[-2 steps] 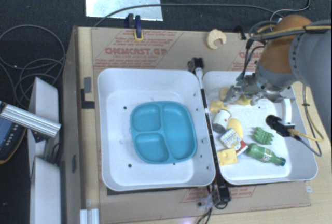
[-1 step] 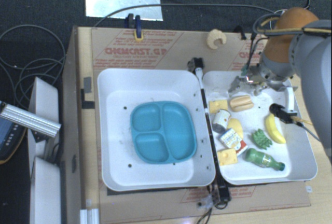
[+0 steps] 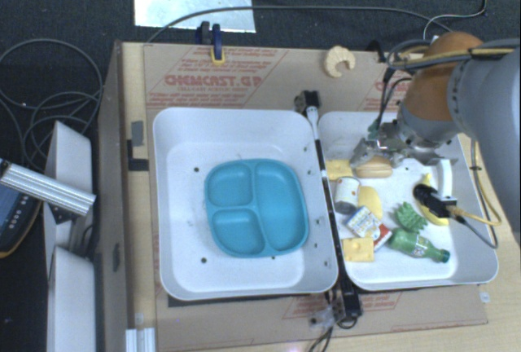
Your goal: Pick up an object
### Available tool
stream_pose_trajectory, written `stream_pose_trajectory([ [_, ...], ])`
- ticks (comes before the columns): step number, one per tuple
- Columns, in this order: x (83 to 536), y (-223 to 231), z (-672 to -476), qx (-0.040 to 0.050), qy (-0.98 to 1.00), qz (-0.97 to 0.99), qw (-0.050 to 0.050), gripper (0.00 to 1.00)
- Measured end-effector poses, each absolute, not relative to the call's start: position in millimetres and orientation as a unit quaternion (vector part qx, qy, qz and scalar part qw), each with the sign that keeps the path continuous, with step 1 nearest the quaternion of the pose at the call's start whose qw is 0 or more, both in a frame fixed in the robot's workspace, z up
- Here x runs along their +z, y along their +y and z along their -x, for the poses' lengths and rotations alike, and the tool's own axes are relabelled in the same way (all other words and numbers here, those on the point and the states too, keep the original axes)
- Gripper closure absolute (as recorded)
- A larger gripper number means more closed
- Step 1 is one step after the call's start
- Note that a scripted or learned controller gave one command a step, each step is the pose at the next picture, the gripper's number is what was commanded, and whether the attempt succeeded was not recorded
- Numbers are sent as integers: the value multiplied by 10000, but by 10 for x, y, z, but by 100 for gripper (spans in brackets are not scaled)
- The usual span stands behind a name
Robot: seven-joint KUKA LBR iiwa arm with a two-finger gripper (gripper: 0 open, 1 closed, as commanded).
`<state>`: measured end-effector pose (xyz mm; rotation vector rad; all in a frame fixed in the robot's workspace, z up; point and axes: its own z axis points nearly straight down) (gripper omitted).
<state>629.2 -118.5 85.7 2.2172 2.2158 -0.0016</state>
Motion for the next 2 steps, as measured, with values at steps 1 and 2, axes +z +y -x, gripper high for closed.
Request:
stream_pose_trajectory([
  [1,962,-1161,-6303,12,7082,-7060,30,100],
  [2,1861,-663,-6249,19,7090,-7052,19,100],
])
